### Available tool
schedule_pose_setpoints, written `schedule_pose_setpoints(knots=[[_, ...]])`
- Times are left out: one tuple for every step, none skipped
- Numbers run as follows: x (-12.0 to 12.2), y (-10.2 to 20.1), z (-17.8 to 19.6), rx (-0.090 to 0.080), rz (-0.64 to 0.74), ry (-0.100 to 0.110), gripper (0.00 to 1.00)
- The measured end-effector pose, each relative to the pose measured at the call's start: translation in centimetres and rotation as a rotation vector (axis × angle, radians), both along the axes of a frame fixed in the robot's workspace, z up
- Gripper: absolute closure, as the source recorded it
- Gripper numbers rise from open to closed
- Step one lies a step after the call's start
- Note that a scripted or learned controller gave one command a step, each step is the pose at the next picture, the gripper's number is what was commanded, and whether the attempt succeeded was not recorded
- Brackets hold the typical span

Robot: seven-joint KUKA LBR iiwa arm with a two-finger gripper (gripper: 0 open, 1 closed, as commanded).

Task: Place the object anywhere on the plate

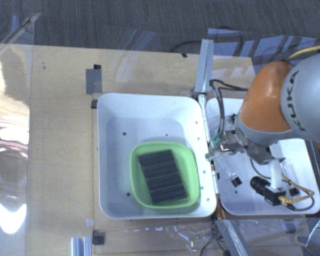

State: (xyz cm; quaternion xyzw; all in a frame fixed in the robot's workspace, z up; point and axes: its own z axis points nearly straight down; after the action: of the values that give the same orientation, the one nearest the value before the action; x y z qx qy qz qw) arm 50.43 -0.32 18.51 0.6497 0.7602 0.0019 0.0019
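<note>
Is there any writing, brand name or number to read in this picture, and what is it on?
"KUKA": dark letters running sideways on the grey arm, next to its orange band.
Nothing else can be read: the green plate, the black ribbed block on it, the white bin around them and the white bin under the arm show no text.

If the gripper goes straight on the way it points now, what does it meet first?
Most likely the bare floor of the right bin, near its left wall. The gripper hangs above it; depth is unclear here.
</note>
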Motion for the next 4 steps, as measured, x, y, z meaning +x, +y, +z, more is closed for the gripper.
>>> schedule_pose_setpoints(knots=[[-1.6, 4.6, -0.1, 0.000, 0.170, 0.001, 1.00], [-1.6, 4.5, -0.1, 0.000, 0.169, 0.001, 0.00], [-1.3, 4.6, 1.0, 0.000, 0.172, -0.005, 1.00], [-1.3, 4.6, 1.0, 0.000, 0.171, -0.005, 0.00]])
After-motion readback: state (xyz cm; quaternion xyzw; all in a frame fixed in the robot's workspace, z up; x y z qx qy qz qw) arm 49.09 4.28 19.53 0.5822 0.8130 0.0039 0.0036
